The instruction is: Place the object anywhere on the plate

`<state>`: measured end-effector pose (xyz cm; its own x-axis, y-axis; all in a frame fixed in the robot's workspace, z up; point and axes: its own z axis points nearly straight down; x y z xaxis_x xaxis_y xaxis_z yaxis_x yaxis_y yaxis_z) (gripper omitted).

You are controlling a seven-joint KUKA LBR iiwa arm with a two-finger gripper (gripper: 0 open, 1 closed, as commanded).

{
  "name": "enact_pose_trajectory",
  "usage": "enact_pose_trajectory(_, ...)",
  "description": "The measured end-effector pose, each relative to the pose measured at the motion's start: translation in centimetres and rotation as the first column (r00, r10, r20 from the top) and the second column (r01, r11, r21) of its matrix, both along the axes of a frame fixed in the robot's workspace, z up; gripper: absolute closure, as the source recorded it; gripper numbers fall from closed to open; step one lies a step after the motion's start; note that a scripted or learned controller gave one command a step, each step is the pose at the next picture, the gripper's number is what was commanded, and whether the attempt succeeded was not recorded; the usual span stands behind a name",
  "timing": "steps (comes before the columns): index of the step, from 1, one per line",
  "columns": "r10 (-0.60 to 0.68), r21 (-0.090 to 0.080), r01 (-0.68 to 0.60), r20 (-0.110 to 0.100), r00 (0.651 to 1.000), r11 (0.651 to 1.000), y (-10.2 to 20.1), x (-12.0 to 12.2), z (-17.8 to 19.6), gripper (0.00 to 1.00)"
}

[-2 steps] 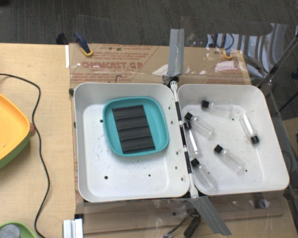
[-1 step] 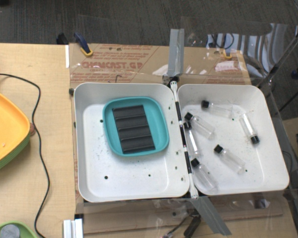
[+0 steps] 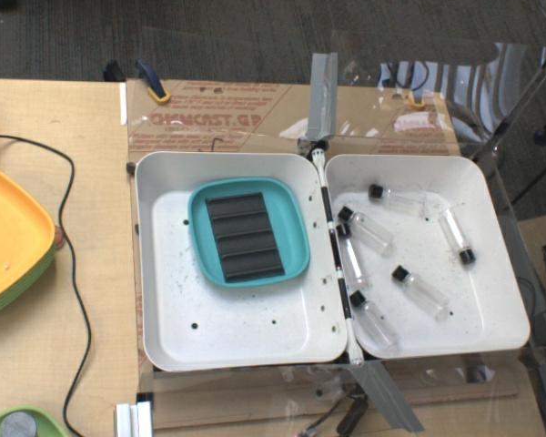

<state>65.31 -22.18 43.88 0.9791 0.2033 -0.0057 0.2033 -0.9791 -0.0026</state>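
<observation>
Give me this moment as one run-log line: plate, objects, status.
plate: teal plate in left bin, bears dark ribbed block | objects: clear vials loose in right bin | status: no vial on plate

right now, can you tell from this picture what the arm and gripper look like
Cannot tell from this picture. It takes in the left bin with a teal plate bearing a dark ridged block, and the right bin with clear, black-capped vials.

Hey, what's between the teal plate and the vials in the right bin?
In the camera view, the two bins' adjoining rims lie between the plate and the vials, plus a bare white strip of left bin floor.
</observation>
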Motion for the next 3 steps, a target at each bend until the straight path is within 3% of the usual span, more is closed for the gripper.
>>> enact_pose_trajectory(3, -0.002, 0.001, 0.002, 0.000, 1.000, 1.000, -0.02, -0.15, 0.00, 0.00)
